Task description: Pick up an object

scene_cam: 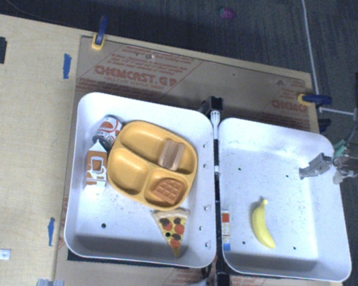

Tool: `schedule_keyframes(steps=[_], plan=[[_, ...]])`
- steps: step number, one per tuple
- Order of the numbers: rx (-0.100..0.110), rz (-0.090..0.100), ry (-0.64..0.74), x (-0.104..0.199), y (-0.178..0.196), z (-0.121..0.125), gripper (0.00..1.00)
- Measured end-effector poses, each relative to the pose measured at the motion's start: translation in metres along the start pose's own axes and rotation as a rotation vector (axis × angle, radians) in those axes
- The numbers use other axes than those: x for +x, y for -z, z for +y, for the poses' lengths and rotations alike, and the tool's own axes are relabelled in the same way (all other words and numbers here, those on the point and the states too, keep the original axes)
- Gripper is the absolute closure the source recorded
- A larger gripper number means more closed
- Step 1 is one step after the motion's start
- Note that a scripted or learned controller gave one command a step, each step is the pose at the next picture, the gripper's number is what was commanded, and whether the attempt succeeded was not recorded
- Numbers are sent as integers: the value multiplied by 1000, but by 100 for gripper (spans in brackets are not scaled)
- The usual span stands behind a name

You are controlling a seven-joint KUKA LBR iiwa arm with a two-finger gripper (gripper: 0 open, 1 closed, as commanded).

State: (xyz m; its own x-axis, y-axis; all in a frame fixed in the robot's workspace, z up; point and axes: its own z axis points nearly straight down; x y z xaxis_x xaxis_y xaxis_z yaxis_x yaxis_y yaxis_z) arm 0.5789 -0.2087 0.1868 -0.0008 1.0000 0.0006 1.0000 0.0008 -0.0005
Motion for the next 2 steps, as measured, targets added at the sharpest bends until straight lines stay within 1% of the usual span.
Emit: schedule_keyframes(steps=[1, 2], plan=[[-3, -2, 0, 11, -94, -88, 0], [-16, -11, -3, 59, -98, -96, 0]])
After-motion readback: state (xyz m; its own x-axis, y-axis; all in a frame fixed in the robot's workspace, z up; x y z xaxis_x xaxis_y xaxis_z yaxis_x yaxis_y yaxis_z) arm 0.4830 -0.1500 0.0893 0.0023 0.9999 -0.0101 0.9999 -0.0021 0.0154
